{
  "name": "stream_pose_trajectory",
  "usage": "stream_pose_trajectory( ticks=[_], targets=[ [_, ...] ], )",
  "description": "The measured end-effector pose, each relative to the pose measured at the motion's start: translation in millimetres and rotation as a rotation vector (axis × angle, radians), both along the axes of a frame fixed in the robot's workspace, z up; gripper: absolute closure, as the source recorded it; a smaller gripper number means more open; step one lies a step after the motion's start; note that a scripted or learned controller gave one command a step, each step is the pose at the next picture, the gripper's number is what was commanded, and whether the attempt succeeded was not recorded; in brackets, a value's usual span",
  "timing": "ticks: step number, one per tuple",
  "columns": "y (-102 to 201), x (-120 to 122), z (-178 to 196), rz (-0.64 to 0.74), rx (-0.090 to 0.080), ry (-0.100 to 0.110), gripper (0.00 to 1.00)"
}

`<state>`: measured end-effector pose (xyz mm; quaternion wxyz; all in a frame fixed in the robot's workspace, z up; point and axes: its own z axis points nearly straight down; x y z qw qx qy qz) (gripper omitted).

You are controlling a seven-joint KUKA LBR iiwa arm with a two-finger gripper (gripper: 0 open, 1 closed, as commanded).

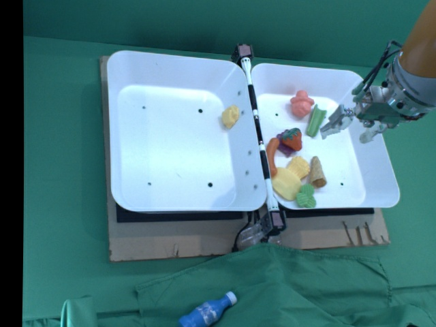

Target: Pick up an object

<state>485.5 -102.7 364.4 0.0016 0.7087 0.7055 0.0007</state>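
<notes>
My gripper (351, 129) hangs over the right part of the right bin (373, 176), open, with nothing between its fingers. Just left of its nearer finger lies a green stalk (315, 120). Farther left in that bin are a pink toy (301, 103), a red strawberry (293, 138) on purple grapes (285, 148), an orange carrot (272, 154), a corn cob (298, 165), a brown cone (317, 171), a yellow piece (287, 184) and a small green piece (306, 196). A yellow toy (231, 116) sits alone in the left bin (136, 73), by its right wall.
A black-and-white bar (256, 125) runs between the two bins. Both stand on brown cardboard (136, 247) over green cloth. A blue bottle (206, 310) lies on the crumpled cloth at the front.
</notes>
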Motion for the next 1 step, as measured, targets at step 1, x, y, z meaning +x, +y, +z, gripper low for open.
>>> stream_pose_trajectory(
  ticks=[1],
  targets=[
    [-9.1,64.5,-80.9,0.001,-0.001,0.004,0.0]
  ],
)
